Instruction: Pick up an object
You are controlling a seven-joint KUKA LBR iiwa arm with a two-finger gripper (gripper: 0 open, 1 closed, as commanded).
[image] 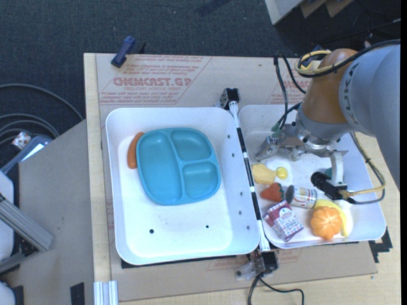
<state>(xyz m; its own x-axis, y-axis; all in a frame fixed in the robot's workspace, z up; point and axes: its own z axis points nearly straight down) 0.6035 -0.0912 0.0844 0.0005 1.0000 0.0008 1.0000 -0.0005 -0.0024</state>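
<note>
The right bin [365, 230] holds several small items: a pale yellow piece [262, 173], a red piece [273, 192], a small bottle lying on its side [304, 197], a red packet [283, 222] and an orange [325, 223] next to a yellow fruit [344, 213]. My gripper [271, 147] hangs over the back left part of this bin, just behind the pale yellow piece. Nothing shows between its metal parts. The grey arm with its orange band [324, 94] covers the bin's back.
The left bin [184, 234] holds a blue divided plate [178, 165] with an orange stick-shaped item [133, 151] at its left edge. A black clamp [229, 96] sits where the bins meet at the back. A yellow cable [365, 196] loops over the right bin.
</note>
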